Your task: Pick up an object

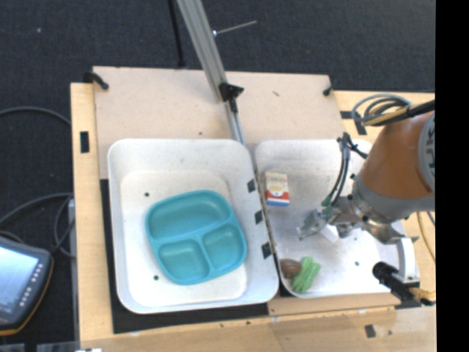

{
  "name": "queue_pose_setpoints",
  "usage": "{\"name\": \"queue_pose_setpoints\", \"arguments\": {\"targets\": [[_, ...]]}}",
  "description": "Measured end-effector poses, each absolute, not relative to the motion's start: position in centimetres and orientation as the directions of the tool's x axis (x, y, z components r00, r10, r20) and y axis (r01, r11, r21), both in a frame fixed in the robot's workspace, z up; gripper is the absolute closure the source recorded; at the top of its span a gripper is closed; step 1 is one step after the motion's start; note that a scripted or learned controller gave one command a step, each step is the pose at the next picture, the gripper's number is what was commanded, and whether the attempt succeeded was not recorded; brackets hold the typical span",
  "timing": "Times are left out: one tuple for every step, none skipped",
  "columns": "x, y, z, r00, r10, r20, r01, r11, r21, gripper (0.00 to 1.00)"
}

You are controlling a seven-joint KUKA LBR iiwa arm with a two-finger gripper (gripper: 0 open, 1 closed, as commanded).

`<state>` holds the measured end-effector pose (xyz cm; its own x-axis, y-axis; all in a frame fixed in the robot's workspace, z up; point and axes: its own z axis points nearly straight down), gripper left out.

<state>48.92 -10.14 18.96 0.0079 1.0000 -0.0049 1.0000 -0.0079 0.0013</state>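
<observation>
In the right bin [308, 156] a small white, red and blue carton [276, 189] lies near the left wall. A green object [308, 274] and a brown one [291, 268] sit side by side at the bin's front left corner. My gripper [314, 224] hangs over the middle of the right bin, to the right of the carton and above the green object. Nothing shows between its fingers.
The left bin [132, 174] holds a teal divided tray [196, 235]. A metal pole [209, 50] slants from the top down to the gap between the bins. The arm's orange band [399, 160] covers the right bin's right side. A handheld screen [20, 281] lies at far left.
</observation>
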Motion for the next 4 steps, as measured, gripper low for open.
{"name": "queue_pose_setpoints", "arguments": {"targets": [[49.1,2.0,20.1,-0.010,1.000,0.003,1.000,0.010,0.002,0.00],[49.3,4.1,16.2,0.011,1.000,-0.012,1.000,-0.011,0.012,0.00],[49.1,-3.5,20.3,0.006,1.000,-0.004,1.000,-0.006,0.006,0.00],[49.1,-2.9,20.1,-0.001,1.000,-0.001,1.000,0.001,0.003,0.00]]}}
